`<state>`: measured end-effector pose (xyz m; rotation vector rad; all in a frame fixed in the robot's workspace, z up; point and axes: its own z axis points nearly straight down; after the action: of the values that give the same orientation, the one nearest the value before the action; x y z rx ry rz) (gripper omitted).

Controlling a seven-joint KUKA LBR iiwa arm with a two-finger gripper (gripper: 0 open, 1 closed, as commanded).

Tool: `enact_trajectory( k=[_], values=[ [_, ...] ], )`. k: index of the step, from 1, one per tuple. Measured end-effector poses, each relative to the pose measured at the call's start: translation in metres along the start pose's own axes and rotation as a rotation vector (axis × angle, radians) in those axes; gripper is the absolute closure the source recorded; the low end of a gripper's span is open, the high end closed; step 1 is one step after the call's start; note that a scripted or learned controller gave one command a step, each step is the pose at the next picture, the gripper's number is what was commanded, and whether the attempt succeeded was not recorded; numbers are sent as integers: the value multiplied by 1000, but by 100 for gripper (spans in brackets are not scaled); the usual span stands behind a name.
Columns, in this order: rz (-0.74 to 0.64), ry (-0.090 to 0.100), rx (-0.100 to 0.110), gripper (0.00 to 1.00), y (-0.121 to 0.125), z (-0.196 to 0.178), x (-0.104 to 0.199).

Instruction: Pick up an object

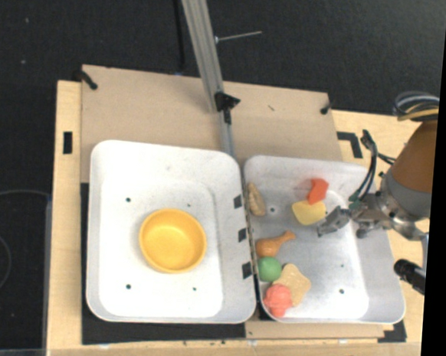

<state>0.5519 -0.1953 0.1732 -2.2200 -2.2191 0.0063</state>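
Clearly the pick is not yet made: the gripper (341, 219) hangs low over the right bin (367, 296), coming in from the right edge, and nothing sits between its fingers, though whether they are spread or pressed together I cannot tell from this angle. Just beside the tip lies a yellow toy (308, 212), with an orange-red piece (317, 190) touching its upper side; these look like the nearest candidates. Further down the same bin are a brown drumstick-shaped toy (275, 243), a green ball (269, 269), a pink ball (278, 297) and a tan piece (296, 283) bunched near the front left corner, and a pale lump (256, 202) by the left wall. The left bin (116, 165) holds a yellow bowl (173, 240). Closing on something and lifting it are both left to do.
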Motion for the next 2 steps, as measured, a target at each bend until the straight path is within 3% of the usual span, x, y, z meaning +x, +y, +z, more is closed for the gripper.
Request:
enact_trajectory(
  k=[1, 2],
  values=[
    [0, 0, 1, 0, -1, 63, 0],
    [2, -2, -4, 0, -1, 73, -2]
  ],
)
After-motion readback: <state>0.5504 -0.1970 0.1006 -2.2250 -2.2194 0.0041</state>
